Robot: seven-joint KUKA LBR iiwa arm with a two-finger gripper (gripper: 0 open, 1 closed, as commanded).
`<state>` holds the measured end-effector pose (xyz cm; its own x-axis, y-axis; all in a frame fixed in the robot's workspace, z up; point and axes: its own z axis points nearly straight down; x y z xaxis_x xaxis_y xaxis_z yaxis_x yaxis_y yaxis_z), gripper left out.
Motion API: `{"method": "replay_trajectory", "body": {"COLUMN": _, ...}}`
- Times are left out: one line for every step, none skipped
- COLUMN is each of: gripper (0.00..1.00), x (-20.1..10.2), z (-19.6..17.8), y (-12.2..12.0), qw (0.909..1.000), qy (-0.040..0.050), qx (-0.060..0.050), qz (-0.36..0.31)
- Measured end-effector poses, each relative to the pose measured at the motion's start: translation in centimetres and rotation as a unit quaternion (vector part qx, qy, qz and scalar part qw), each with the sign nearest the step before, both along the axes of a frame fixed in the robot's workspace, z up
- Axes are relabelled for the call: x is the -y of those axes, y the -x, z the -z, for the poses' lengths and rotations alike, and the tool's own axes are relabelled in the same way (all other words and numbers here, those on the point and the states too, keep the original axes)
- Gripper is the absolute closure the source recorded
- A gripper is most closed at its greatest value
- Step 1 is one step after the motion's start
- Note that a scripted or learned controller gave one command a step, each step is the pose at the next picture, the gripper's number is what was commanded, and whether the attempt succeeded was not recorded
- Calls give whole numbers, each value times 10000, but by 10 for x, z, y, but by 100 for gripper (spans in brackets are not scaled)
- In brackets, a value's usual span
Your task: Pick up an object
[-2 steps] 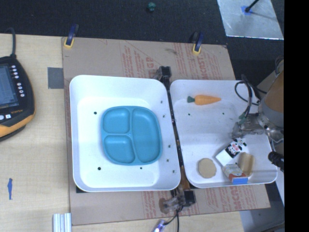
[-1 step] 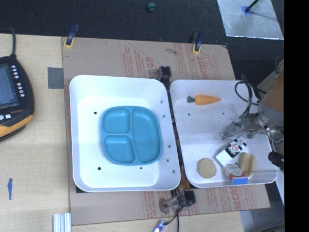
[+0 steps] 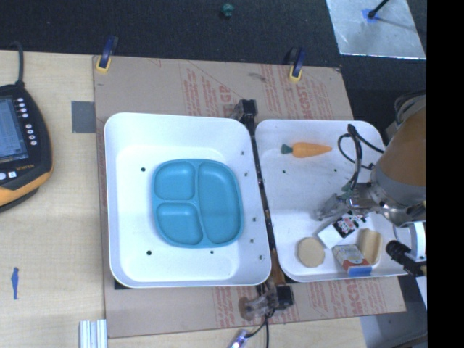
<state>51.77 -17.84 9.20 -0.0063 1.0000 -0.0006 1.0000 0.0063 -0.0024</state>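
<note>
My gripper (image 3: 339, 207) is low in the right bin (image 3: 304, 183), at the end of the grey arm (image 3: 402, 169) that reaches in from the right. Just below it lies a small black-and-white object (image 3: 346, 226). An orange carrot (image 3: 310, 149) lies near the bin's far wall. Along the near wall sit a round tan disc (image 3: 311, 251), a small box with a blue edge (image 3: 351, 257) and a pale tan block (image 3: 370, 244). I see nothing held in the gripper.
The left bin (image 3: 130, 194) holds a blue divided plate (image 3: 196, 201). A black and orange teach pendant (image 3: 18, 147) lies at the bench's left edge. Black cables (image 3: 354, 147) loop from the arm over the right bin. Clamps (image 3: 295, 64) pin the cardboard at the back.
</note>
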Motion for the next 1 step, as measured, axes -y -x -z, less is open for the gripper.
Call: {"method": "replay_trajectory", "body": {"gripper": 100, "x": 2, "z": -11, "y": -1, "qw": 10000, "qy": 17, "qx": 4, "qz": -19}}
